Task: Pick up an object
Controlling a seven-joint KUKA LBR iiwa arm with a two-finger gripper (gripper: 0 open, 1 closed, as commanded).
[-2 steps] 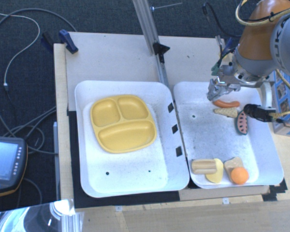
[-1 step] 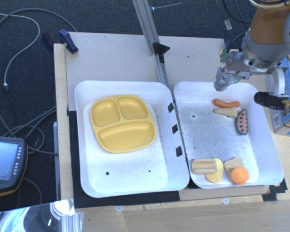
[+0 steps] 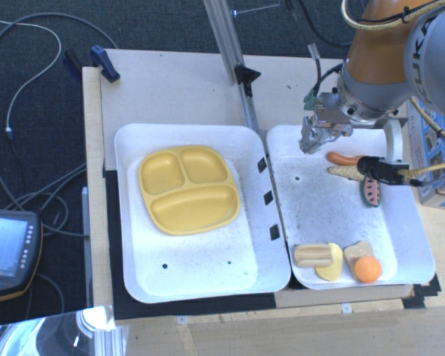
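A pale worktop (image 3: pixel 170 87) carries two shallow white bins side by side. The grey arm with its orange band (image 3: pixel 386 43) reaches in from 3 o'clock, and its end effector (image 3: pixel 311 136) hangs over the right bin (image 3: pixel 319 213) at that bin's 11 o'clock corner. I cannot tell whether the end effector is open or closed, and nothing is visibly held in it.

The nearest loose things lie just toward 3 o'clock of it:
- an orange sausage-shaped toy (image 3: pixel 343 157)
- a tan cone-like piece (image 3: pixel 344 173) just below the sausage
- a watermelon slice (image 3: pixel 371 191)

Along the bin's 6 o'clock edge sit four more, close together:
- a small bread roll (image 3: pixel 312 255)
- a yellow wedge (image 3: pixel 329 269)
- a tan block (image 3: pixel 357 252)
- an orange ball (image 3: pixel 368 270)

The left bin (image 3: pixel 200 262) holds a yellow divided plate (image 3: pixel 190 191), well apart from the end effector, toward 9 o'clock.
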